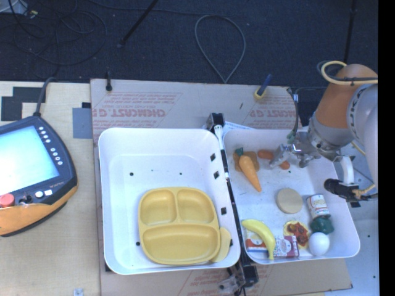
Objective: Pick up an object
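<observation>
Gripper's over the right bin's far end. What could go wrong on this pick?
1. The gripper sits near the right bin's far wall; descending there might clip it.
2. The small orange item beside it lies close to the carrot; a grab could nudge both or miss.
3. Banana, egg and packets crowd the near end, so later picks may jostle neighbours.

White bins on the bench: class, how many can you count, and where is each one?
2. The left bin holds a yellow divided plate; the right bin beside it holds the food items.

Yellow divided tray (179, 226), orange carrot (249, 171), yellow banana (260, 234), white bins (117, 165)
</observation>
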Robot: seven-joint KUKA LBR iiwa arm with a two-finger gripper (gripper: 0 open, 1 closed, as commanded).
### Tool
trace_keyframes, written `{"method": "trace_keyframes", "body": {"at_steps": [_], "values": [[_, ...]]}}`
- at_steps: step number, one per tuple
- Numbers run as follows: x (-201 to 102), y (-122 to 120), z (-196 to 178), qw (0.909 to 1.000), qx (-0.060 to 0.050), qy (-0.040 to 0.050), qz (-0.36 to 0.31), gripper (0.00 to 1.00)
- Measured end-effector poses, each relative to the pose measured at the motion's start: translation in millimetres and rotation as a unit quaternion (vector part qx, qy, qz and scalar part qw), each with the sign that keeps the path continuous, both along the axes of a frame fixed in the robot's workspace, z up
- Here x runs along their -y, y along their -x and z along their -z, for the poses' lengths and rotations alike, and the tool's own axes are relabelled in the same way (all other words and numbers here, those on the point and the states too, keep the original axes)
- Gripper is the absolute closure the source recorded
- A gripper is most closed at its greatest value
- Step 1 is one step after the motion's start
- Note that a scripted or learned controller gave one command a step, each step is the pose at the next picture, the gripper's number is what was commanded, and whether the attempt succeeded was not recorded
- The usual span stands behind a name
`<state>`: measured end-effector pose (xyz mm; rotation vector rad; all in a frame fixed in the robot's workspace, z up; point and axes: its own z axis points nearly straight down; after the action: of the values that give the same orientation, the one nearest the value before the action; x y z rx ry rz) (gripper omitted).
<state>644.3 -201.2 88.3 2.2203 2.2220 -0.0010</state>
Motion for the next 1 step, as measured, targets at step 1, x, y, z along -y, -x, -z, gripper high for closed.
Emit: {"method": "trace_keyframes", "body": {"at_steps": [1], "values": [[-0.3,-0.2,-10.0,1.0000,0.000,0.0000,-0.001,1.00]]}}
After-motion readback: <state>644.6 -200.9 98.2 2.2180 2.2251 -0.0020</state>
